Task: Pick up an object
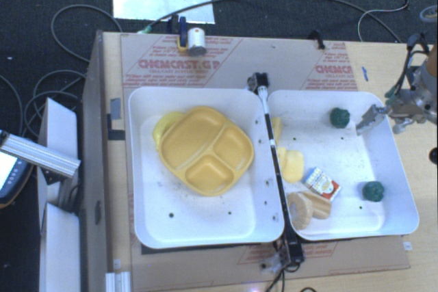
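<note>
Arm reaching in over the right bin's far right edge, with nothing between its fingers.

From the camera above the bench, the gripper point(375, 117) is hovering at the upper right rim of the right bin point(400, 167), its fingers standing slightly apart and gripping nothing (they are pointing toward the bin's inside). Just beside the fingertips, a dark green ball point(340, 117) is lying in the bin's upper part, apart from the gripper. A second green ball point(373, 191) is sitting near the lower right corner. Near the divider, a pale yellow piece point(293, 164), a small red and white carton point(321, 183) and a tan bread-like item point(306, 207) are resting close together. In the left bin point(147, 147), a yellow divided tray point(205, 150) is lying flat.
</note>
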`<control>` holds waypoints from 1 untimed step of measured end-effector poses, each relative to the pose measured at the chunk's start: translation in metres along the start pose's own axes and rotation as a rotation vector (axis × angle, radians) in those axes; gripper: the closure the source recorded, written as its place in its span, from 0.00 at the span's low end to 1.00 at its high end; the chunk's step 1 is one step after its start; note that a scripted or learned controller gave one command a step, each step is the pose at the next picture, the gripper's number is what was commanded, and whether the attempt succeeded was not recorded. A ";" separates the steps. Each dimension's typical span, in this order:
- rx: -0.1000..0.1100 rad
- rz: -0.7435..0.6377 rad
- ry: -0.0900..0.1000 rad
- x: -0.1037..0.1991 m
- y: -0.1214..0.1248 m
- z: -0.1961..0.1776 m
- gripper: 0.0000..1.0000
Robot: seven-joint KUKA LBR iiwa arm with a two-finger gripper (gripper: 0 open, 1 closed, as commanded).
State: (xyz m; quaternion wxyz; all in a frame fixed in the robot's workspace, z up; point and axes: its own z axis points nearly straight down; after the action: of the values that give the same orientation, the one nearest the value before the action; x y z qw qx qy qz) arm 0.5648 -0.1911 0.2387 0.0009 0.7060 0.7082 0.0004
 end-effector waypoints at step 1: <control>0.001 0.001 0.000 0.002 0.002 0.040 0.00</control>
State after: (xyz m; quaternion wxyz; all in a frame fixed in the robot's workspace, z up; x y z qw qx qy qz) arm 0.5664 -0.1895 0.1986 0.0005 0.7064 0.7078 0.0000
